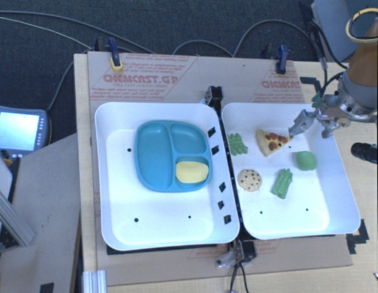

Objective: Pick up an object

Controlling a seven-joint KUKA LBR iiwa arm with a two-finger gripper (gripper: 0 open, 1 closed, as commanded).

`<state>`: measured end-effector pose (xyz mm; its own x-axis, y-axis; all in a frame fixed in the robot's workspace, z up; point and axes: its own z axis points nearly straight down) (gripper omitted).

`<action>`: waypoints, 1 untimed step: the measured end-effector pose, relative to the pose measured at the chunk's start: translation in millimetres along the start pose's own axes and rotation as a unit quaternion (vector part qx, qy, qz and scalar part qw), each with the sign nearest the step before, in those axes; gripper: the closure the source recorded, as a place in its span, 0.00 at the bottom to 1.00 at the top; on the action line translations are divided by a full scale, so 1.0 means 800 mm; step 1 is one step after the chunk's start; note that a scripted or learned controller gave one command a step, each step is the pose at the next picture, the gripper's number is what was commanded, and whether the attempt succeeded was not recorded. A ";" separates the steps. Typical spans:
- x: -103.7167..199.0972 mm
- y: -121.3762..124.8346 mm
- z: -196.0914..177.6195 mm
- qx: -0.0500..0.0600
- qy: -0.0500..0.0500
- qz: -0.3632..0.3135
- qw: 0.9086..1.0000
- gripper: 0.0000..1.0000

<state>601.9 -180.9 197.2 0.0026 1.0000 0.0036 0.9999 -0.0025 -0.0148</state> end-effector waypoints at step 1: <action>0.000 0.004 -0.010 -0.007 -0.002 -0.002 1.000 0.00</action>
